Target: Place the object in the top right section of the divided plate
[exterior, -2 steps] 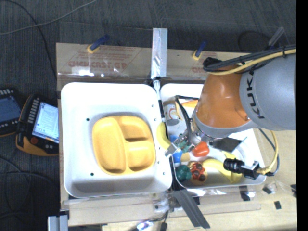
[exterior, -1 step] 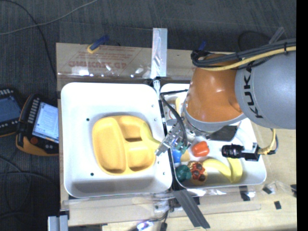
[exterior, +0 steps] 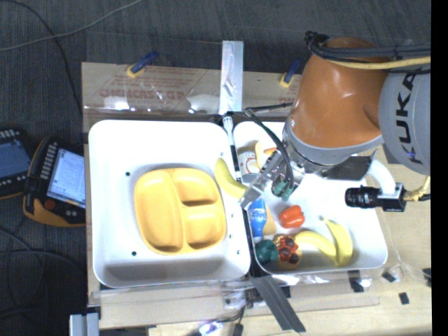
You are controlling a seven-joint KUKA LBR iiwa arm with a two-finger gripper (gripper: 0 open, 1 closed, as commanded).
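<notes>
A yellow divided plate with three sections lies in the left bin. My gripper hangs low over the left edge of the right bin, just above a blue bottle. A small yellow banana-shaped piece lies across the wall between the bins, just left of the gripper. The view does not show whether the gripper touches it. The arm's orange band hides the back of the right bin.
The right bin also holds a red pepper, a yellow banana, a dark green piece, a mottled red and yellow piece and a white labelled can. A handheld pendant lies left of the bench.
</notes>
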